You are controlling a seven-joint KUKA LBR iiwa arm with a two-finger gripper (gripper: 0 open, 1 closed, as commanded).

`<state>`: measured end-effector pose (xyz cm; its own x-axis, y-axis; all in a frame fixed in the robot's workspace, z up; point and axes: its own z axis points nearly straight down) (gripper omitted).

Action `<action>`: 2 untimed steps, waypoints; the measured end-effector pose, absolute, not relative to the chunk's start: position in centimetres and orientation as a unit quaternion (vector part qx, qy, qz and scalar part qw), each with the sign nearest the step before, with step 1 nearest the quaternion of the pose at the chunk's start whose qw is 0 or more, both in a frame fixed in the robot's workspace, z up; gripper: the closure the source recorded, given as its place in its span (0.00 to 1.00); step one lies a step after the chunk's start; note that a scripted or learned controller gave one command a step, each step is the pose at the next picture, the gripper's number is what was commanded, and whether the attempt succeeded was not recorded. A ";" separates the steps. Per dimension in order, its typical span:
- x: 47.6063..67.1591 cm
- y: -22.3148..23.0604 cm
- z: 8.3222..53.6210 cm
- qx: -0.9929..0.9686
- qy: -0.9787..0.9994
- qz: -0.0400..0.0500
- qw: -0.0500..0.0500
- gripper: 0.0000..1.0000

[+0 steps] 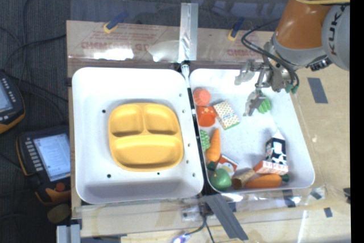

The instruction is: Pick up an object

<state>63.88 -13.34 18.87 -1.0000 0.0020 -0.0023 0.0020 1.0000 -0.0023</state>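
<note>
My gripper point(254, 101) hangs over the far right part of the right bin point(301, 139), below the orange band of the arm point(301, 14). A small green object point(263, 105) lies right beside its tip; whether the two touch I cannot tell. Left of it sit a patterned yellow box point(227, 114), an orange ball point(201, 95) and a red tomato point(206, 115). A carrot point(214, 145) lies along the bin's left wall.
A black-and-white carton point(276, 153), an orange sausage shape point(263, 181), a brown piece point(243, 177), a green fruit point(220, 178) and a small red box point(227, 165) crowd the right bin's near end. The left bin point(91, 94) holds a yellow divided plate point(146, 135).
</note>
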 end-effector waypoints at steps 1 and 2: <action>61.4 -10.3 10.1 -0.041 0.999 -0.002 0.007 0.00; 58.9 -9.8 9.9 -0.052 0.998 -0.005 0.019 0.00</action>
